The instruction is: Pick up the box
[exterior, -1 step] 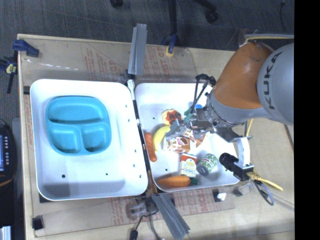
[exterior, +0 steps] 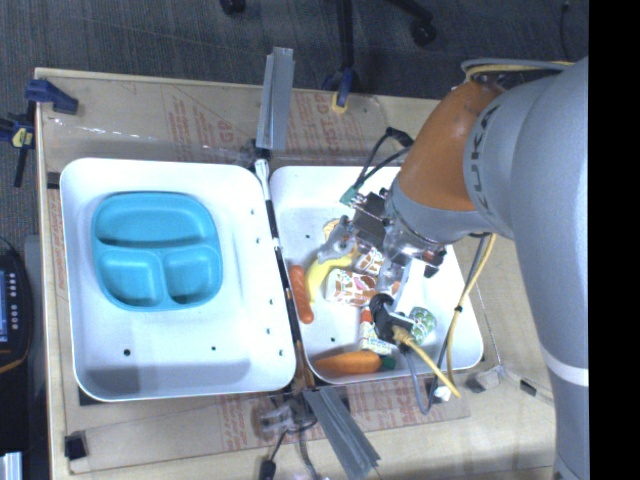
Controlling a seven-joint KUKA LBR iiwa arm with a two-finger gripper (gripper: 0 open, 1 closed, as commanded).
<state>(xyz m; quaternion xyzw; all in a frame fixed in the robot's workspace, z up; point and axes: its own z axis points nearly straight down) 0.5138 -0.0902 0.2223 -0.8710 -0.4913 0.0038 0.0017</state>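
The carrot (exterior: 350,363) lies nearest the camera, along the front wall of the right bin (exterior: 300,193), below the pincer (exterior: 372,286). Just above it, a small green-and-white item (exterior: 420,322) sits to the pincer's lower right, next to black hardware whose function cannot be identified. The box (exterior: 352,286), a small printed carton with red and white graphics, lies directly under and against the pincer tip, near the middle of the right bin. A banana (exterior: 322,273) touches the box on the pincer's left, and a red sausage-shaped piece (exterior: 300,294) lies further left, beside the bin divider. Pincer state: cannot be determined; the wrist housing covers the fingertips, so neither the opening nor any grasp is confirmed. Procedure for the current step, judged from this layout: centre the fingers across the narrow faces of the box, keep them clear of the banana, close fully, then lift vertically to avoid dragging neighbouring items. Risk: the crowding may cause a pinch on the banana or a slip off the carton edge. Arm pose: the grey arm enters from the right, orange band (exterior: 450,158) above the wrist, wrist pitched steeply downward over the right bin. Far to the pincer's left, a blue compartment tray (exterior: 155,243) rests in the left bin (exterior: 80,348).
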